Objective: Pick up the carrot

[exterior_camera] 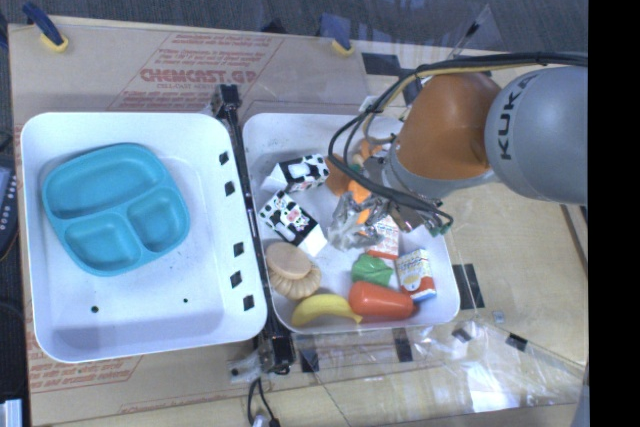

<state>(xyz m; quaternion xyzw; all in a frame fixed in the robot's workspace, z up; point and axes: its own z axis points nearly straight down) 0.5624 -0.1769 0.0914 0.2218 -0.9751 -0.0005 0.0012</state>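
Note:
An orange, carrot-coloured piece lies in the right bin, partly hidden under the arm's cables and wrist. My gripper hangs low over the middle of that bin, just right of this piece. A small patch of orange shows against the gripper's metal. I cannot tell whether that patch is held or merely lies beneath it. A longer red-orange vegetable with a green piece above it lies at the bin's front, apart from the gripper.
The right bin also holds two cow-patterned cartons, a round biscuit, a banana and a small bottle. In the left bin sits a blue divided plate. A black divider separates the bins.

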